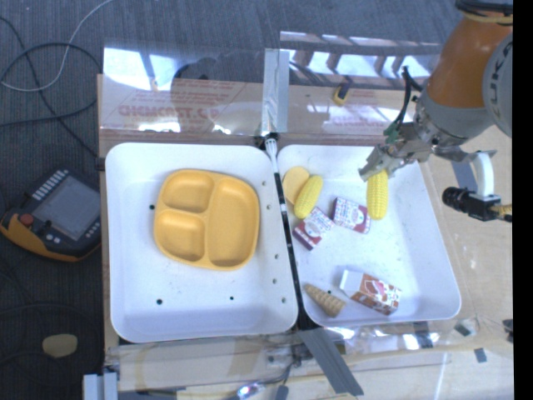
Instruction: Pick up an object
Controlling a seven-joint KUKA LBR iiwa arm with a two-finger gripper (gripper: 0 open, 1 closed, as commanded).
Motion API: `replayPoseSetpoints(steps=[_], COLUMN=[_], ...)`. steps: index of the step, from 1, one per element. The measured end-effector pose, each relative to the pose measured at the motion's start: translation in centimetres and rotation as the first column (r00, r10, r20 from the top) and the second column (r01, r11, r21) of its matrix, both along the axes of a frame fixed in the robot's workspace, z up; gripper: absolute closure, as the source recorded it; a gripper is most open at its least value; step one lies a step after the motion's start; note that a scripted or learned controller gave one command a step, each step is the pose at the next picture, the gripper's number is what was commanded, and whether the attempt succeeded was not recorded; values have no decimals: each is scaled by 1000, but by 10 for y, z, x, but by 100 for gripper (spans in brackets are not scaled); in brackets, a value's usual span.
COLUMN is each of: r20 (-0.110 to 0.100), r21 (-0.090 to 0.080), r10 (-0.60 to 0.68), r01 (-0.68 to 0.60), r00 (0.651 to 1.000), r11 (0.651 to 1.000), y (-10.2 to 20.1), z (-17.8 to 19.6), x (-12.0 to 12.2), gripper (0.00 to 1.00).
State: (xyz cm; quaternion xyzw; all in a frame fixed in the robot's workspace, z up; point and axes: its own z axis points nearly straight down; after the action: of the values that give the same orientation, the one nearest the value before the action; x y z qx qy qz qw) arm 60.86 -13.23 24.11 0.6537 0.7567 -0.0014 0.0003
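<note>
My gripper point(376, 167) hangs over the back of the right bin point(437, 257), on the grey arm with the orange band point(465, 57). A yellow corn cob point(377, 197) lies directly under its tip, and I cannot tell whether they touch. A second corn cob point(309, 195) lies beside a yellow disc point(293, 178) near the divider. Two red-and-white packets point(314, 227) point(351, 214) lie mid-bin. A carton point(371, 292) and an ice-cream cone point(324, 299) lie at the front.
The left bin point(133, 298) holds a yellow divided plate point(206, 219). A teach pendant point(54, 215) rests on the floor at the left. Cables run across the dark carpet. Clear panels stand behind both bins.
</note>
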Motion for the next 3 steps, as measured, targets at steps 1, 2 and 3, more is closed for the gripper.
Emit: replayPoseSetpoints(steps=[1, 2, 3], r20=[0, -3, 14], r21=[0, -1, 7], r10=[0, -165, -6], r01=[0, 165, 6], r00=[1000, 986, 1000], r11=[1000, 986, 1000], y=[0, -73, -75], z=[0, -108, -149], x=[0, -22, -57], gripper=[0, 0, 0])
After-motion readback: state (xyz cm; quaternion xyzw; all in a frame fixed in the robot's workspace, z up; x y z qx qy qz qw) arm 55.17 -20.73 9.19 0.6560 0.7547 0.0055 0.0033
